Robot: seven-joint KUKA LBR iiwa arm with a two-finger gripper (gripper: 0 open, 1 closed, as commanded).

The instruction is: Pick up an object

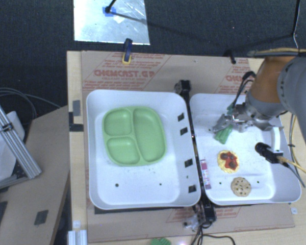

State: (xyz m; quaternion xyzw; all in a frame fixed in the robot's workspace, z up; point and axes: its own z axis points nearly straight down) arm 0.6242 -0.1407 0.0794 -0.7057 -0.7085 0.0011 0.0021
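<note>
**A:** What lies closest to the camera?

**B:** A round cookie (pixel 240 186) in the right bin (pixel 275 180), just on the near side of the toy pizza (pixel 228 161) (yellow, with red topping).

**A:** And level with the pizza?

**B:** A small pink-and-white strip (pixel 204 169) lies toward the view's left of it, against the bin's wall. Well off from the pizza on that same side, in the left bin (pixel 99 188), is a green divided plate (pixel 134 136).

**A:** Where is the thing to be picked?

**B:** A green piece (pixel 223 135) lies on the far side of the pizza, near it but apart, on the bin floor.

**A:** And the gripper?

**B:** The gripper (pixel 224 123) sits right at the green piece's far end and seems to touch it. I cannot tell whether it is spread or pinching the piece. The arm (pixel 290 86) rises beyond the pizza, toward the view's right.
</note>
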